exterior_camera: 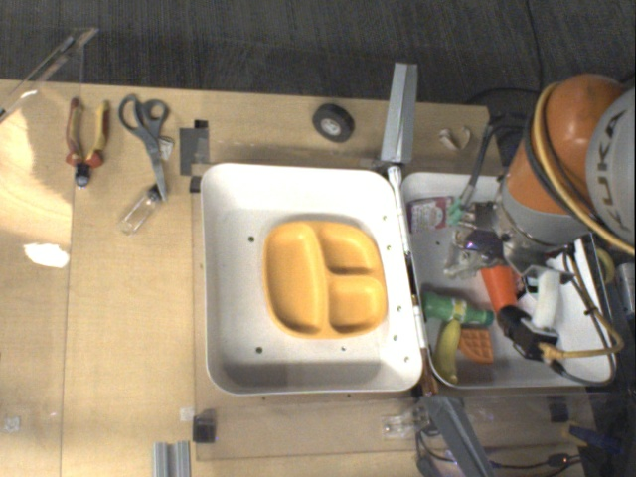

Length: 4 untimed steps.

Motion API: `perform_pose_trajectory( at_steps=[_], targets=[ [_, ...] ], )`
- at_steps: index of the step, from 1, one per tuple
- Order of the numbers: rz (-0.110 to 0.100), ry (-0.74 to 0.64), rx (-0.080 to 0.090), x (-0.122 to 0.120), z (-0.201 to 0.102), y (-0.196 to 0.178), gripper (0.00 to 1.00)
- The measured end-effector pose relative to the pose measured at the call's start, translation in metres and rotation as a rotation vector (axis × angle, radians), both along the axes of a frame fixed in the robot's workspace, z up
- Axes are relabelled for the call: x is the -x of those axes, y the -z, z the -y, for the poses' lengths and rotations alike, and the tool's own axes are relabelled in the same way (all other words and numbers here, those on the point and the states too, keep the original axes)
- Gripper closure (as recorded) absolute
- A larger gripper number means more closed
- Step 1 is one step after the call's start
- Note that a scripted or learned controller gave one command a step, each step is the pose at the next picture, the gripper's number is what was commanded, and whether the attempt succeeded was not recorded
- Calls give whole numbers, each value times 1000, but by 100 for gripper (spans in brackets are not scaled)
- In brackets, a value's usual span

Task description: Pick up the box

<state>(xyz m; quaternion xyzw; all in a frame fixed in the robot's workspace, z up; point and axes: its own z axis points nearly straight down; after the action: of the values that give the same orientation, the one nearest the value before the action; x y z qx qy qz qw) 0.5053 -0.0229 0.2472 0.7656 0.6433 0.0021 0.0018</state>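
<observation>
A small purple and white box lies flat at the far left corner of the right bin. My gripper hangs low over the middle of that bin, just right of and nearer than the box, apart from it. The grey arm with its orange band covers the bin's far right part. Nothing shows held at the gripper.
The left bin holds a yellow compartment tray. Near the gripper lie an orange cylinder, a green item, a banana and an orange waffle-like piece. Scissors, pliers and a tape roll rest on the bench.
</observation>
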Motion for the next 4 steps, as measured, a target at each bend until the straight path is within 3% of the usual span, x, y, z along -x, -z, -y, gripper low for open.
perform_pose_trajectory(
  at_steps=[1,2,3,4],
  targets=[
    [-1,-538,3,17,10,12,100],
    [0,-710,3,17,-15,14,100],
    [1,-376,2,8,-35,-26,100],
    [-2,15,0,-3,-16,-13,100]
  ],
)
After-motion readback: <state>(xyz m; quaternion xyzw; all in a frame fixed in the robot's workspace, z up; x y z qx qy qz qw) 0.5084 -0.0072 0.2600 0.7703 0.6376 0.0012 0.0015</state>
